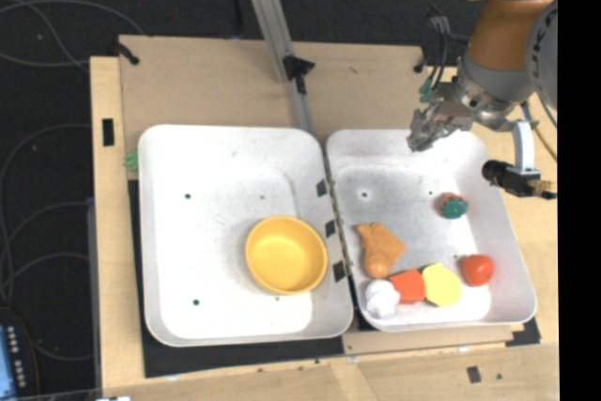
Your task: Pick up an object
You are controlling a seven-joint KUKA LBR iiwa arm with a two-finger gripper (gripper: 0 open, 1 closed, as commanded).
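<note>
camera view | bins (164,202): 2 | bowl (285,254): 1 | jaws (423,138): state unclear

Tool (422,138) low at upper right, arm angled down

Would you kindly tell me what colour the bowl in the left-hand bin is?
Yellow; the bowl shows clearly in the camera view.

Two bins (169,202), one bowl (285,254), six small objects (380,246).
</note>
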